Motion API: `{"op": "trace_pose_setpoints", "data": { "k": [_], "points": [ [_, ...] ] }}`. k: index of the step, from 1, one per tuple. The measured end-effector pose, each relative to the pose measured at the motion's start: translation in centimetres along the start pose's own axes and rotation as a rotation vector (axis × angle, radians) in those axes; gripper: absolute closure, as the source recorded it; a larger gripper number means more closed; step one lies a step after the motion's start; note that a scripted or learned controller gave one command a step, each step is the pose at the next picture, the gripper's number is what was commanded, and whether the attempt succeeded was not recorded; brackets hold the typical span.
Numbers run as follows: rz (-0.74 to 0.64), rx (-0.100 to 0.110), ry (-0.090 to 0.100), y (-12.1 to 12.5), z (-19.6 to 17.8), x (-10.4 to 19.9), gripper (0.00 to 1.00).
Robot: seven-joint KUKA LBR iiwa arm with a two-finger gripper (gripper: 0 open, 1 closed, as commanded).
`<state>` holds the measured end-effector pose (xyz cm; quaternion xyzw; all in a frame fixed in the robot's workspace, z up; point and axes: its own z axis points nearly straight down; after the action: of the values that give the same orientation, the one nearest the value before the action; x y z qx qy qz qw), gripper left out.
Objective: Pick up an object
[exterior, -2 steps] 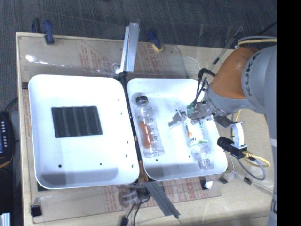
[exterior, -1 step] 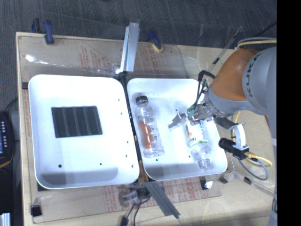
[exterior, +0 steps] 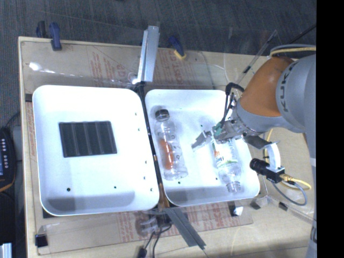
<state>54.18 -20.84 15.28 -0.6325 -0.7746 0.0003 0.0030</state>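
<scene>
The arm (exterior: 298,90) is in from the right, with the orange band (exterior: 263,87) bright above the wrist. The gripper (exterior: 203,140) is down low inside the right bin (exterior: 188,105), over a bare white patch near the middle of it. Open or closed? I can't tell from here; the tool is just a small grey shape against the white.

Two clear plastic bottles lie in that bin, one on each side of the gripper. The orange-label bottle (exterior: 168,147) lies flat along the bin's left wall, its dark cap toward the far rim, a little apart from the gripper. The second bottle (exterior: 228,165) lies flat on the right side, with a pale label showing bits of green and orange. Its neck points toward the near rim and its other end is tucked under the wrist. That one is the closer of the two, just beside the gripper.

In the left bin (exterior: 86,184) a dark ribbed panel (exterior: 87,138) lies flat, well apart from all this. Two blue clamps (exterior: 55,37) sit on the far edge of the bench (exterior: 97,227), and a metal bar (exterior: 148,52) stands at the back where the bins meet.
</scene>
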Motion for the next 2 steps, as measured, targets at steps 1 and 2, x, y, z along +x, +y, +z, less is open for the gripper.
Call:
{"op": "trace_pose_setpoints", "data": {
  "k": [1, 2],
  "points": [
    [0.0, 0.0, 0.0, 0.0, 0.0, 0.0, 0.0],
    [-0.005, 0.001, 0.0, 0.1, -1.0, 0.1, 1.0]
  ]
}}
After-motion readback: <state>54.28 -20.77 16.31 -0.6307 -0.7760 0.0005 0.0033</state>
